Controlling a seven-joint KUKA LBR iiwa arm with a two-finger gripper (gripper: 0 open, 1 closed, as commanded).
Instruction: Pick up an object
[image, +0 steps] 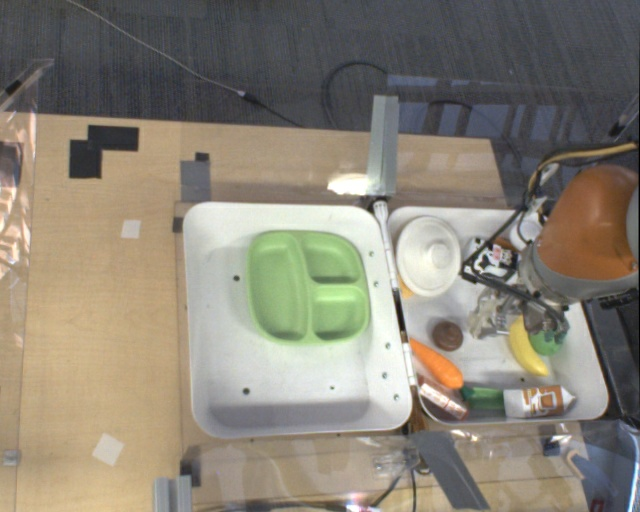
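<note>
Camera view: the grey arm with its orange band (592, 222) reaches into the right-hand shallow white bin (598, 385), its tool (505, 312) poised low over the clutter; whether the tool is released or clenched cannot be told from this slant. Just beside the tool, toward the arm's side and a little nearer the camera, lies a curved yellow plastic banana (526, 348), judged the likeliest target. Its long axis runs on a diagonal, the upper end pointing at the tool, the lower end angled away toward the bin's near right corner. A small green object (547, 343) sits touching or nearly touching the banana, under the arm. On the tool's far side from the arm rest a small round brown piece (447, 335), a white round bowl (428, 254) farther up, and an orange plastic carrot (438, 364) nearer the camera. A white bottle with an orange label and green cap (520, 402) lies along the bin's near wall. The left bin (215, 320) holds a green divided plate (306, 286), well apart from the tool.

The risk: closing across the banana's curve off-centre could make it squirt out or pivot, and the crowding green object could block one side of the grasp.
</note>
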